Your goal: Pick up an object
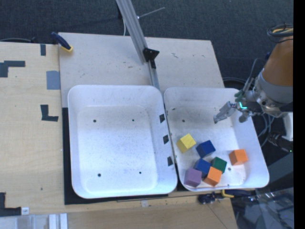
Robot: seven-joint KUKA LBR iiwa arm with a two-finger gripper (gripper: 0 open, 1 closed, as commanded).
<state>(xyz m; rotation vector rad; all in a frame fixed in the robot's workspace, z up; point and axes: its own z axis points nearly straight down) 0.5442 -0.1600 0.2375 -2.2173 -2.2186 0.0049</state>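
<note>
Pincer (232, 112): grey metal, two thin fingers spread apart, nothing between them, hovering over the right bin's upper part.
Right bin (200, 97): shallow white plastic, rounded corners, speckled floor.
Blocks: small matte cubes clustered at the bin's lower end; yellow block (187, 142), two blue, green, purple, two orange.
Left bin (116, 140): same white plastic.
Tabletop (105, 61): pale scuffed wood.

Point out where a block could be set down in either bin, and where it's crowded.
Free: the left bin's floor, and the right bin's far half, left of the gripper. Crowded: its near corner, around the yellow cube and purple cube.
</note>
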